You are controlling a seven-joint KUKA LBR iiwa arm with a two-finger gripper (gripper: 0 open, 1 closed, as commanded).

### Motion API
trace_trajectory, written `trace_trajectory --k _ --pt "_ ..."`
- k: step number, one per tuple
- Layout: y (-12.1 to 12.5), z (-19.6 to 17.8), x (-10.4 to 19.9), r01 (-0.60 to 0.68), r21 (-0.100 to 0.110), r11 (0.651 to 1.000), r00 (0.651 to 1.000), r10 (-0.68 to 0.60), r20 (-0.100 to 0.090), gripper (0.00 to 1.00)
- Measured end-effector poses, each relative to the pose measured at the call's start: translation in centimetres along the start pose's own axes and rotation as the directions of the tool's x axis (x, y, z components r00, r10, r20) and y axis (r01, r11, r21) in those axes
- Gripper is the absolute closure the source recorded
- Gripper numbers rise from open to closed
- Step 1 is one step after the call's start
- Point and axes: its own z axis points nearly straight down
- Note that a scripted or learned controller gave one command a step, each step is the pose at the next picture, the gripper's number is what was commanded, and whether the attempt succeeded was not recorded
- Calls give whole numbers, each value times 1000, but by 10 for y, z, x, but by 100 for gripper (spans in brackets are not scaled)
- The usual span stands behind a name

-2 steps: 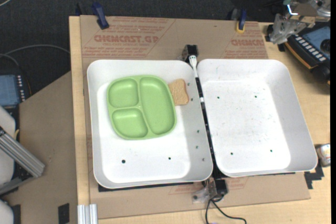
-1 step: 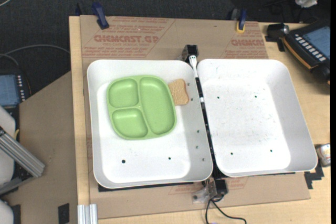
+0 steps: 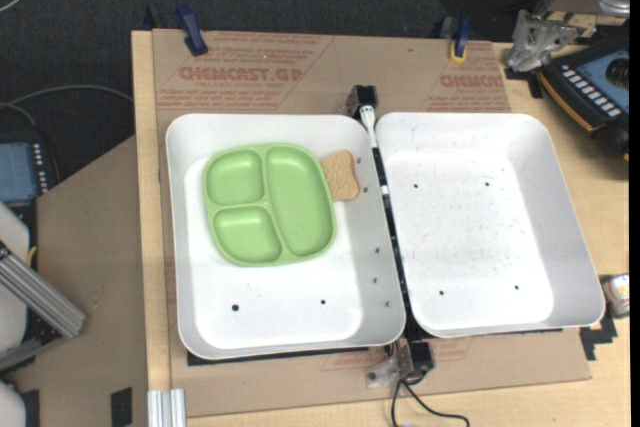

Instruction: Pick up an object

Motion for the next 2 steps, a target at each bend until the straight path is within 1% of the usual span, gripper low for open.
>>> trace_trajectory --k 1,2 --pt "1 -132 -56 -8 -26 1000 1000 8 10 100" --pt "-97 -54 31 4 2 1000 1000 -4 -2 100"
